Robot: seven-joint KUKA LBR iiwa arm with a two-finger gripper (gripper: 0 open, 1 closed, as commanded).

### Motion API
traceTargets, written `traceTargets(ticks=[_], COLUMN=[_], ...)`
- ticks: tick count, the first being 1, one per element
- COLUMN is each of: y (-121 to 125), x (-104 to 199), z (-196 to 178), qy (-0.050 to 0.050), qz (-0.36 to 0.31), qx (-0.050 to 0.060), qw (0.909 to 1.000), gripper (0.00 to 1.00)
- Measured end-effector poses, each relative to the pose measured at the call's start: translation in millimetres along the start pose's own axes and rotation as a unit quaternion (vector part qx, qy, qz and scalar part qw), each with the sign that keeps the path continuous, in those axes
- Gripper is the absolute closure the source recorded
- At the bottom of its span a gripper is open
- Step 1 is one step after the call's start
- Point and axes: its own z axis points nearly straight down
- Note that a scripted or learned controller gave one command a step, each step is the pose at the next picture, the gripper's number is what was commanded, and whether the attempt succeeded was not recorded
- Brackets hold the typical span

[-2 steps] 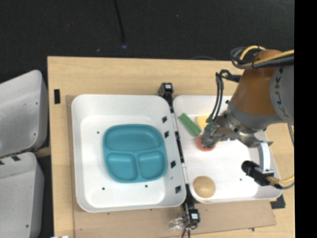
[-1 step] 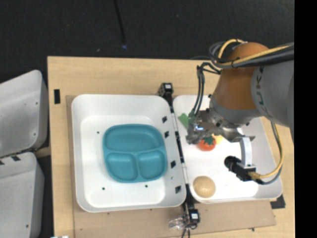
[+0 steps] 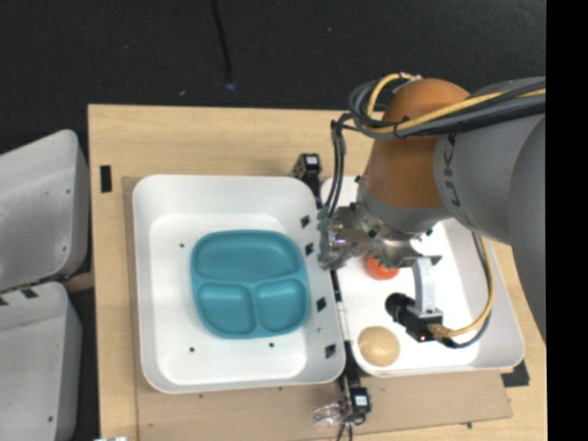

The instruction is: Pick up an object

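A divided plate (image 3: pixel 250 281) lies in the left bin (image 3: pixel 156 356). In the right bin (image 3: pixel 501 338), a round ball (image 3: pixel 378 345) sits at the near left corner, a small object (image 3: pixel 378 265) behind it, under the arm (image 3: pixel 432 168)

You are looking at a robotics lab: an industrial arm (image 3: pixel 459 163) with exposed cabling reaches over a plain wooden desk (image 3: pixel 220 122) carrying two shallow white bins (image 3: pixel 147 246), set on dark flooring (image 3: pixel 138 35) and viewed from above.
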Motion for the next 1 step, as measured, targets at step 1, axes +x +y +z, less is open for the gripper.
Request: traceTargets(ticks=[1], y=[-3.5], x=[50.9], z=[-8.5], qy=[0.000], qz=[0.001], qx=[0.000], qw=[1.0000], gripper=[1.00])
